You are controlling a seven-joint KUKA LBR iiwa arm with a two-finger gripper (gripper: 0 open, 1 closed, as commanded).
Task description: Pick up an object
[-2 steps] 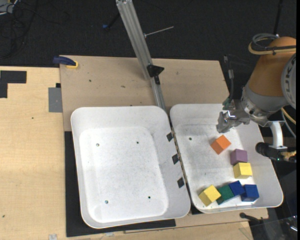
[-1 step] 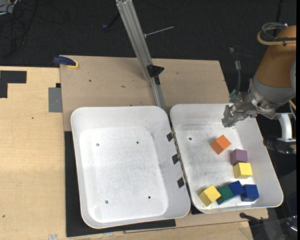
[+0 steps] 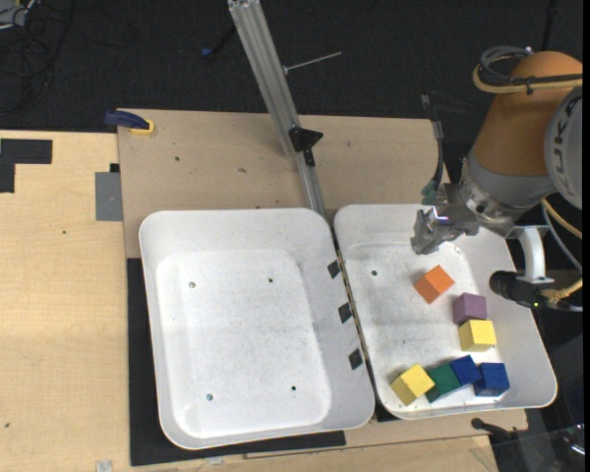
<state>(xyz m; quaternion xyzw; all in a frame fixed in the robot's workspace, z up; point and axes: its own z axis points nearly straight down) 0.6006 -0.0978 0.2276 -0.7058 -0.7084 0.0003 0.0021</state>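
White right bin holds about seven coloured blocks.

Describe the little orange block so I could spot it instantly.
Look in the right-hand white bin. The orange block sits alone near its middle, just below the robot's pincer. Unlike the purple block and the others clustered toward the bin's lower edge, it touches nothing and is turned cornerwise.

Orange cube — tilted, lying alone in the right bin.
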